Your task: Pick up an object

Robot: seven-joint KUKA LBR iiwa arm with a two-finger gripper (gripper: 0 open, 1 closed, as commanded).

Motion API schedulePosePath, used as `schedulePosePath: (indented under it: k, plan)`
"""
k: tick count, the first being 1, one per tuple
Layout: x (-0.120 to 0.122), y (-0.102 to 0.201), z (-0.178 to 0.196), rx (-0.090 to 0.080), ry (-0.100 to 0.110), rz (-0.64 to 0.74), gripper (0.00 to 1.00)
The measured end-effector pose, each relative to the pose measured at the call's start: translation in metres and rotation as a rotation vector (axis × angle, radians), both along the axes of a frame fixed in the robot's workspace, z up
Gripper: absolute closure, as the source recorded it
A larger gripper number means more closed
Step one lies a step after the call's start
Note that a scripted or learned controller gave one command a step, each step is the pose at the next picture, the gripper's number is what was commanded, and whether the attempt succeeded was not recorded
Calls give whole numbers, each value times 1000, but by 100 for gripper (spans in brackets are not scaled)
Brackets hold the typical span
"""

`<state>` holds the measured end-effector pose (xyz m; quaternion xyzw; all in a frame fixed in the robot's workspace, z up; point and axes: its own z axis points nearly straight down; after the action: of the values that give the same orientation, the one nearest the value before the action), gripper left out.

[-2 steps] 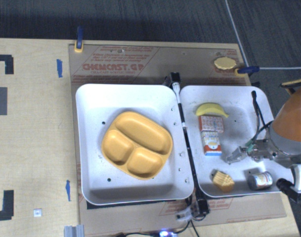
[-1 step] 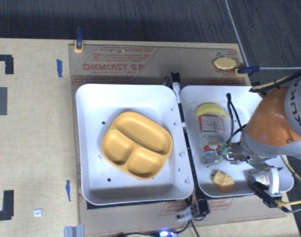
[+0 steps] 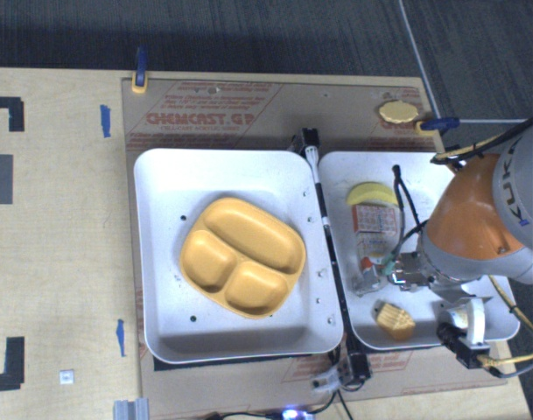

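Here, nearest in the right bin (image 3: 502, 326), lies a ridged tan lump (image 3: 394, 319), untouched. Just beyond it the gripper (image 3: 382, 271) hangs low over a clear crinkly packet (image 3: 375, 234); its grip I cannot tell. Judging by this, the reach is underway, and closing comes next. Farther back sits a smooth yellow piece (image 3: 374, 194). The left bin (image 3: 157, 234) holds a glossy three-compartment tray (image 3: 241, 255).

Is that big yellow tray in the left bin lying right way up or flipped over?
Flipped over, it seems: the yellow tray shows three bulging, rounded humps rather than hollow compartments. It lies flat in the left bin.
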<state>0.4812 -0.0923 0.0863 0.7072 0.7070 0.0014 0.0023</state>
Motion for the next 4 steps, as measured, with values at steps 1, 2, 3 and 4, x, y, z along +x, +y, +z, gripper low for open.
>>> schedulePosePath:
  k: [1, 2, 3, 4]
  plan:
    - [0, -1, 0, 2, 0, 1, 0]
    - [0, -1, 0, 2, 0, 1, 0]
    - [0, 0, 0, 0, -1, 0, 0]
    - [0, -1, 0, 1, 0, 1, 0]
